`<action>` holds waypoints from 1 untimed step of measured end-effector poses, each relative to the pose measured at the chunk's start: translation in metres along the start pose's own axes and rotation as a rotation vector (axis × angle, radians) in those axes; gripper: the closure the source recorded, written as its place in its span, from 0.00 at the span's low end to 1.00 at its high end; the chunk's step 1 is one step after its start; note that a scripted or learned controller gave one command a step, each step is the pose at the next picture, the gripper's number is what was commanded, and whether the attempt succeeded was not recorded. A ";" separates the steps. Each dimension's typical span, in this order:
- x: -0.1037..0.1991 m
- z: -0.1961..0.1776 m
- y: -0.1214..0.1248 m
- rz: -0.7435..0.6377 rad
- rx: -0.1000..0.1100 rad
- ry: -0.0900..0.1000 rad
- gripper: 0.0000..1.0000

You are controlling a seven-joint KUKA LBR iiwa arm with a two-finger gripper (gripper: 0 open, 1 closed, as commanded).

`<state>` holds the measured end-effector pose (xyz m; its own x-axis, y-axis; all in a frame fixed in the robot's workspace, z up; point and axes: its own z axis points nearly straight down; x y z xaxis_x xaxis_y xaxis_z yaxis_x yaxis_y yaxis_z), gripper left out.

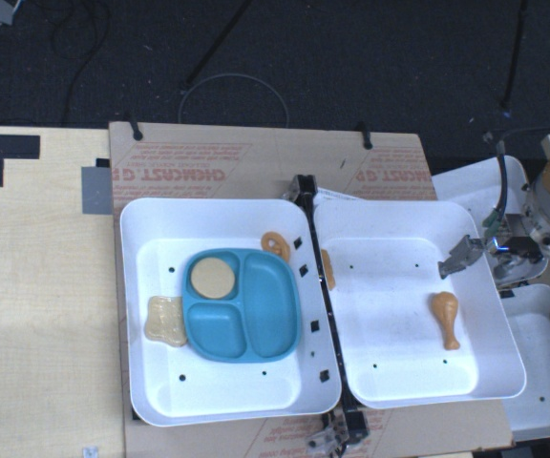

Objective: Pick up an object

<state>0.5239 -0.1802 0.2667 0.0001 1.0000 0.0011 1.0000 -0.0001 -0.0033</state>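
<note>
A tan chicken drumstick [446, 319] lies in the right bin [399, 389], near its right wall. My gripper [468, 253] hangs over that bin's upper right rim, just above and to the right of the drumstick, and I see nothing held in it. A small orange piece [327, 267] rests against the right bin's left wall. In the left bin [151, 389] a blue divided plate [256, 322] carries a round tan cracker [212, 278]. A slice of toast [165, 321] lies beside the plate's left edge, and a pretzel [276, 245] sits at its top right.
The bins stand side by side on a cardboard sheet [256, 165], joined by a black divider [315, 284]. Light wooden bench top [36, 284] extends to the left. Cables run across the dark floor behind.
</note>
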 end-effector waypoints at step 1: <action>0.002 0.063 -0.006 0.000 0.006 0.002 0.00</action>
<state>0.5175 -0.1777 0.2037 0.0005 1.0000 0.0030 1.0000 -0.0004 -0.0089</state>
